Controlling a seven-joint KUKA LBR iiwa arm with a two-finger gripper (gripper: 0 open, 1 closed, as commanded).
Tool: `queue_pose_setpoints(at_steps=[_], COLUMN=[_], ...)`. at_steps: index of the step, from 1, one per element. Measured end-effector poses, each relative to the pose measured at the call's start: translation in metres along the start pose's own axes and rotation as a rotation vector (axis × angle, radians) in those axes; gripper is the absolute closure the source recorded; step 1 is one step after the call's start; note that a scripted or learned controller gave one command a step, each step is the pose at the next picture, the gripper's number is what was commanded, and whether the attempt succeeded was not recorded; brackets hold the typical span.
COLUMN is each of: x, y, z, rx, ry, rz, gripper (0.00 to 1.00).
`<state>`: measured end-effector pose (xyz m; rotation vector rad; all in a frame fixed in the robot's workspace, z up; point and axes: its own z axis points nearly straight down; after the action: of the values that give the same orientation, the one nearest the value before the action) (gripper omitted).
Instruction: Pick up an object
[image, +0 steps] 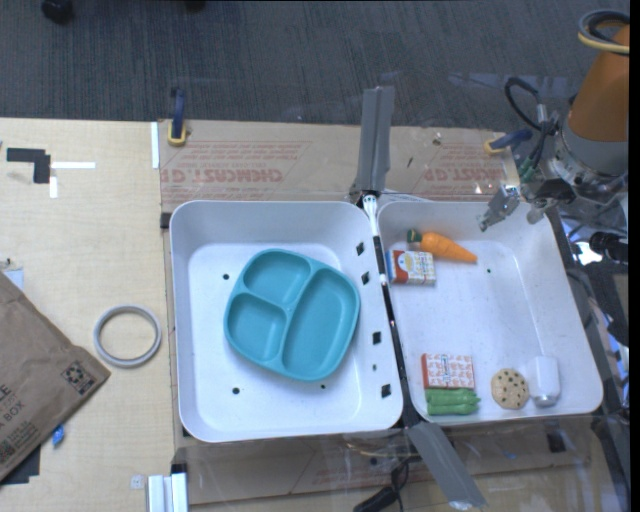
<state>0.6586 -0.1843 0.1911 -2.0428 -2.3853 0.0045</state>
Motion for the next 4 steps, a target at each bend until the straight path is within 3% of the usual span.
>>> queue_pose_setpoints(at_steps=[1, 2, 3, 4], x=[0.056, 0.058, 0.132, 0.127], y=[0.011, 0.010, 0.021, 0.020], z=[0.095, 0.089, -0.021, -0.016], rx=[-0.007, 0.004, 0.002, 0.003], ry=[-0.004, 0.004, 0.001, 0.000], rz=[-0.060, -0.062, 0.017, -0.044], gripper=[0.00, 1.00, 1.00, 1.00])
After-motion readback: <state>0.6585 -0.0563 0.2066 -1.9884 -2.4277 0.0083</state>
